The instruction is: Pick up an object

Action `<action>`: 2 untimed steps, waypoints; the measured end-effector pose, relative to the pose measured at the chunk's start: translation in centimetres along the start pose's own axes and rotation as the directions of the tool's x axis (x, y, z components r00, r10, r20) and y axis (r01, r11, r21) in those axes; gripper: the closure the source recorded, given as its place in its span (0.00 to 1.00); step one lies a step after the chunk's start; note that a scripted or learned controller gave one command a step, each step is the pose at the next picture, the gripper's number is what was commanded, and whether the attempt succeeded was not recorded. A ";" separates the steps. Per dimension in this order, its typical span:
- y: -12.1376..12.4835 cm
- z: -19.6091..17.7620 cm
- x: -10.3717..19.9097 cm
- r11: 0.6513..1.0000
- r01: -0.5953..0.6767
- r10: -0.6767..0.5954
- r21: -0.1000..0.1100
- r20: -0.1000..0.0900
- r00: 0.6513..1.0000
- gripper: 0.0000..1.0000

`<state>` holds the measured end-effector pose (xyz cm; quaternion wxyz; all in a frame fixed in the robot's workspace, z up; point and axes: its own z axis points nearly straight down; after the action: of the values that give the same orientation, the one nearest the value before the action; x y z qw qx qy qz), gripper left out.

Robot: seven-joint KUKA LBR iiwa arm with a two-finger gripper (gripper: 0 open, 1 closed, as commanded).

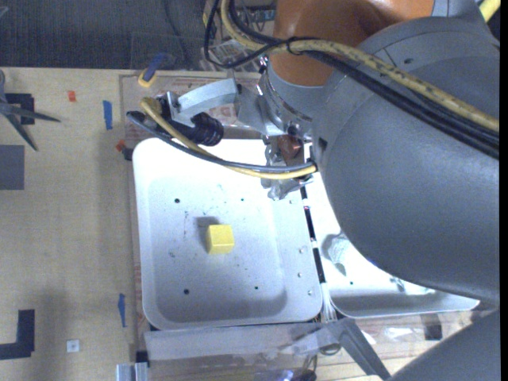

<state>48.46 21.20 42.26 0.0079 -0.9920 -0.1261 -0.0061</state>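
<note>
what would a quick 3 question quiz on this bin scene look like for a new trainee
1. True or false: the yellow block lies in the left bin.
2. Multiple choice. What colour is the band on the arm above its wrist? A) blue B) orange C) green
3. Short answer: from which side of the camera view does the arm reach in?

Key
1. True. The block sits on the bin's floor, near its middle, apart from the walls.
2. B. The orange band shows at the top of the view.
3. From the right, and its grey body covers much of the right bin.
</note>
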 end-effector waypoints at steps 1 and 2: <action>1.0 9.1 -0.8 0.998 -0.061 0.061 -0.013 0.012 0.998 1.00; -0.3 14.0 0.8 0.998 -0.058 0.058 -0.014 0.016 0.998 1.00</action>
<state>49.28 21.95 28.31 0.0003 -0.9953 -0.0972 0.0014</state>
